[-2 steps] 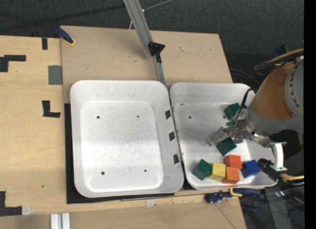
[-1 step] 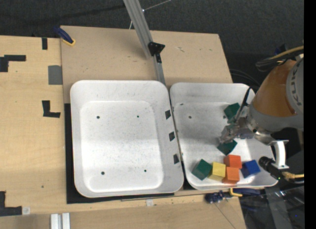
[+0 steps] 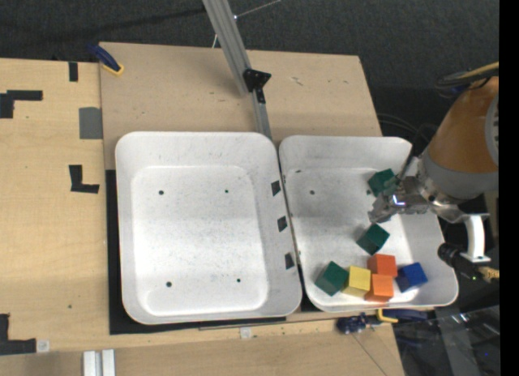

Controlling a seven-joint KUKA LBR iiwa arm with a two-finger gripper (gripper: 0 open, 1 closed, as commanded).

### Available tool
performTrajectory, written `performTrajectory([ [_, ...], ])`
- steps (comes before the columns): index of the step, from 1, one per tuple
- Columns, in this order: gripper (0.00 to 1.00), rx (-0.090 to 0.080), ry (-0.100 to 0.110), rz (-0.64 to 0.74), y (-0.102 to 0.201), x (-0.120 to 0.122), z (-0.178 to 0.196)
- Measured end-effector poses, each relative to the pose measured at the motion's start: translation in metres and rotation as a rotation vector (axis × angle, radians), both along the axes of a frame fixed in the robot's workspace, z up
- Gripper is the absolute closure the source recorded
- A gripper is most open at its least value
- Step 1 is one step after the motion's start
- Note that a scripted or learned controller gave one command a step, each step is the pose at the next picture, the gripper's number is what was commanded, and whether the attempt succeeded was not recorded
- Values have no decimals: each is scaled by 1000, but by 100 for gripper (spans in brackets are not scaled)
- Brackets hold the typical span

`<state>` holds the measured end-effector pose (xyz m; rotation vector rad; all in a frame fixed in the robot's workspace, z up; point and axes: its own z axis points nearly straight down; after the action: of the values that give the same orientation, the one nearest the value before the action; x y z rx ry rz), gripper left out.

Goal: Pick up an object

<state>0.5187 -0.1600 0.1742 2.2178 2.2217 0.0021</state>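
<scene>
Wooden bench [image 3: 324, 99] | right bin [image 3: 340, 164]: coloured blocks [image 3: 373, 273] | no legible writing

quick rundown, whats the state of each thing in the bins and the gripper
gripper: low in right bin, between two green blocks
upper green block: loose, by gripper
middle green block: tilted, loose
front green block: resting
yellow block: resting
orange blocks: touching
blue block: resting

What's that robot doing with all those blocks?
The robot arm is reaching into the right bin to pick up a block. Its hand is low between two green blocks, one above and one below. It hasn't clearly got one yet. More blocks sit at the bin's near edge: green, yellow, orange, blue.
</scene>
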Motion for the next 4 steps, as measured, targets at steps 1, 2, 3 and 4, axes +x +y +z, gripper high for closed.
performTrajectory([
  [1, 100, 0, 0, 0, 6, -3, 45],
  [2, 100, 0, 2, 0, 7, -3, 63],
  [3, 100, 2, 4, 4, 64, 4, 55],
  [4, 100, 3, 3, 6, 118, 8, 63],
])
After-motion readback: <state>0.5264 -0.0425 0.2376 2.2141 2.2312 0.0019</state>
